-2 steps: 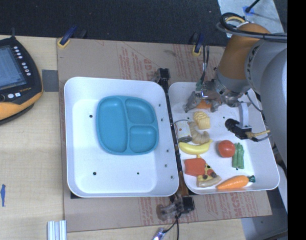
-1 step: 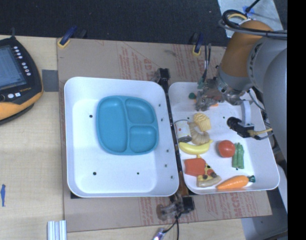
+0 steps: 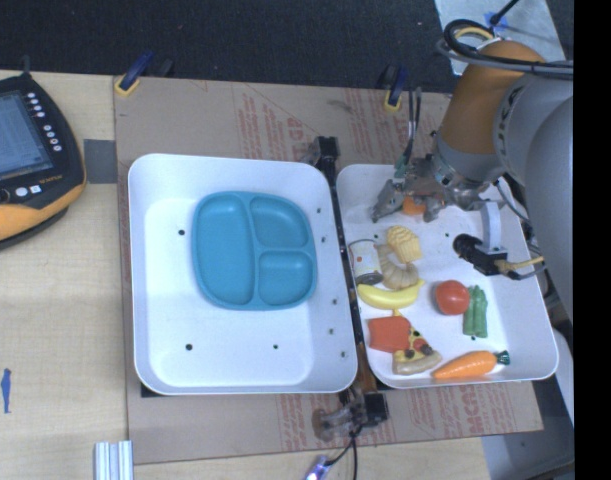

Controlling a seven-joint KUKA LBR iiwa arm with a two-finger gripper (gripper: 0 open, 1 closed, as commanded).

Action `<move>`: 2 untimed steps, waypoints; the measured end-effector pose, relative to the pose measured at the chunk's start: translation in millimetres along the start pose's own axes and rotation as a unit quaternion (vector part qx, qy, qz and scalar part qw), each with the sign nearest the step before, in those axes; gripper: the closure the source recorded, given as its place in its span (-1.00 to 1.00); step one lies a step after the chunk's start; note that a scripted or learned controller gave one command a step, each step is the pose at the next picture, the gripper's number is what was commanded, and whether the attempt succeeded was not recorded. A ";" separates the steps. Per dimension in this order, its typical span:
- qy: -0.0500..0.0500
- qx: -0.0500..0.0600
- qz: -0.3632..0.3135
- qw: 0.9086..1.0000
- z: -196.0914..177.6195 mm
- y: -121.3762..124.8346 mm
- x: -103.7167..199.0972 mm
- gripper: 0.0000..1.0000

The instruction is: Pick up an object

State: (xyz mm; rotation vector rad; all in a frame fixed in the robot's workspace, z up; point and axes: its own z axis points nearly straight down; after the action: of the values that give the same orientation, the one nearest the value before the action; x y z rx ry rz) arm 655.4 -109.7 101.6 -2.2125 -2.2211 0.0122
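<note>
Carrot lying at right bin's near edge; end effector reaching over far corner, apparently straddling orange piece for pickup; finger spread unclear.

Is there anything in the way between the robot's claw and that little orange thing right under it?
Nothing visible. The two-finger gripper sits at the far end of the right white bin, directly over the small orange object. The yellow corn cob lies nearer the camera, off to the side.

A: What covers the desk?
B: A brown cardboard sheet, carrying two white bins side by side.
A: Anything else?
B: An orange-edged control pendant lies at the left edge.
</note>
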 end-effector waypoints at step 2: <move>0.000 0.001 0.000 1.000 -10.1 -0.4 -0.9 -1.00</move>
State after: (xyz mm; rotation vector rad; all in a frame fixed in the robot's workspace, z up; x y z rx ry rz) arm 655.2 -110.5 111.7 -2.2112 -2.2203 0.0157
